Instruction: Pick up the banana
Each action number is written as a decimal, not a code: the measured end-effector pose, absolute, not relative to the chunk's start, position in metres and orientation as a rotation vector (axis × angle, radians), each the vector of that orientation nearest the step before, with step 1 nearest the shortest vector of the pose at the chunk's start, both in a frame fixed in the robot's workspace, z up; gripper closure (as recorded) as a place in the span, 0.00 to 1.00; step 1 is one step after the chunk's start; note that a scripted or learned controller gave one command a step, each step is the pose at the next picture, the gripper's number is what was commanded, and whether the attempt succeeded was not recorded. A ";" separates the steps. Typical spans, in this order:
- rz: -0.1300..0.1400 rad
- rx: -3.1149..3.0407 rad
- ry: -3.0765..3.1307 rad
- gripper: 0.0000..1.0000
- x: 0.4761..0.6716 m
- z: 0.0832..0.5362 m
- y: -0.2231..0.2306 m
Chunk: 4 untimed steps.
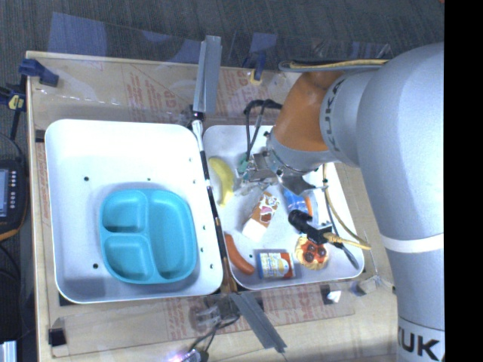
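Plainly the lift has not happened: the pincer (253, 168) hangs low in the right bin (347, 266), just right of the banana (222, 180), and whether it is open or closed I cannot tell, since the wrist and its cables hide the tips. The banana lies on the bin floor against the left wall, lengthwise along the divider, with nothing visibly around it. So the approach looks mostly made, while the grasp and the raise are left. Around it sit a small carton (262, 211), a blue packet (296, 202), a sausage (239, 255), a can (274, 264) and a red toy (312, 252), all close together. The left bin (68, 202) holds a blue tray (149, 234). Both bins rest on a pale wooden counter (113, 81), with dark carpet beyond it.
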<state>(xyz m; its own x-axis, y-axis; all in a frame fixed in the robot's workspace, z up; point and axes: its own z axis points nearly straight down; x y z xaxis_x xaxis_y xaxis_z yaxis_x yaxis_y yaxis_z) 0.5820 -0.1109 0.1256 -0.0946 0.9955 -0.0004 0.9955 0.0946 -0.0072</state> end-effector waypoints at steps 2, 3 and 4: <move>0.017 -2.182 -2.262 0.00 0.625 0.092 -0.106; 0.013 -2.174 -2.264 1.00 0.626 0.102 -0.104; 0.001 -2.201 -2.239 1.00 0.617 0.230 -0.084</move>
